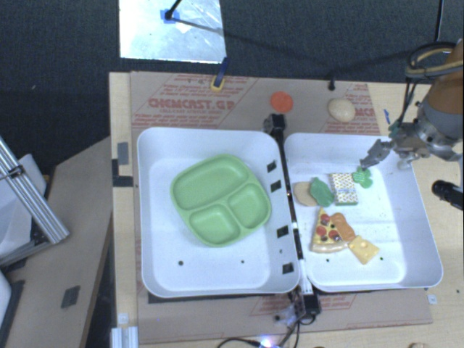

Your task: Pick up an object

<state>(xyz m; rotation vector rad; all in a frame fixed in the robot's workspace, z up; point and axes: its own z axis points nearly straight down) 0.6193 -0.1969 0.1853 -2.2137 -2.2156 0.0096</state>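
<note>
The right bin [413, 223] holds several toy foods. A pizza slice [331, 232] lies beside a yellow cheese wedge [364, 249]. Further back are a dark green leafy piece [321, 191] on a tan round piece [301, 193], a speckled block [344, 188] and a small bright green piece [363, 178]. My gripper [372, 159] reaches in from the right over the bin's far right part, its tip just above the small green piece. I cannot tell whether it touches that piece.
The left bin [156, 165] holds a green divided plate [221, 199]. Behind the bins on the cardboard lie an orange disc [281, 102] and a beige egg-shaped object [341, 109]. A shiny sheet [172, 20] lies at the back left.
</note>
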